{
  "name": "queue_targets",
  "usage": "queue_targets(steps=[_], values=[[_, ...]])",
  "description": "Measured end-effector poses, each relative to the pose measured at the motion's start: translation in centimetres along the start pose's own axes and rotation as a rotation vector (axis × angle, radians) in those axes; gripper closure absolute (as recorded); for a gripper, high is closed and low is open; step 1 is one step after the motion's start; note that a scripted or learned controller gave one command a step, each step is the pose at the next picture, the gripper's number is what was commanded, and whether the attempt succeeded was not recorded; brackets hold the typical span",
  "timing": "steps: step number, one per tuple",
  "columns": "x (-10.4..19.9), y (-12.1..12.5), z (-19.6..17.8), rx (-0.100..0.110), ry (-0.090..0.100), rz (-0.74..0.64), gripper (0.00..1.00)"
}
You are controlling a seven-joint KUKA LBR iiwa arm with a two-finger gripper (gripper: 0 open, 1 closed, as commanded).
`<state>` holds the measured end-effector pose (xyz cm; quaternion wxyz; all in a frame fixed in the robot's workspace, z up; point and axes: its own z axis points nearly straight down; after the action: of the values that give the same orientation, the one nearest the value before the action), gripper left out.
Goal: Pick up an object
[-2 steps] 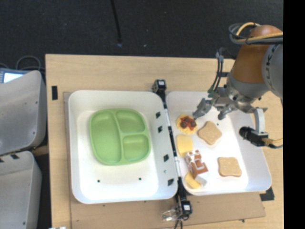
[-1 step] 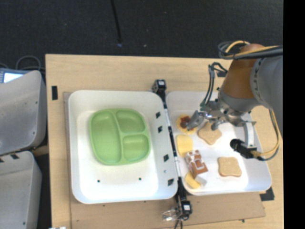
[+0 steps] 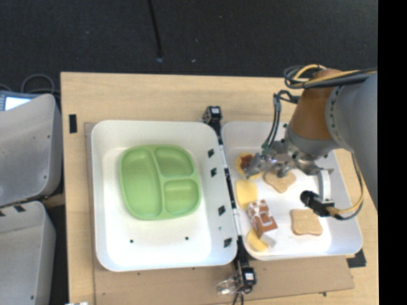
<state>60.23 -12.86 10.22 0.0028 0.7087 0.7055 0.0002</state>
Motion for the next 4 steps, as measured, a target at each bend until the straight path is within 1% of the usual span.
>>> queue_targets(steps=[1,2,3,4], values=[[-0.3,0.3,-1.5,-0.01,-0.003,0.007,1.0],[-0.4,0.6,-7.9,-0.003,0.002,-0.002,1.0],[-0.6,0.7,-11.4,0.0,0.002,-0.007,1.0],[4.0,1.5,-12.8,0.001,0.004,-0.01,1.0]])
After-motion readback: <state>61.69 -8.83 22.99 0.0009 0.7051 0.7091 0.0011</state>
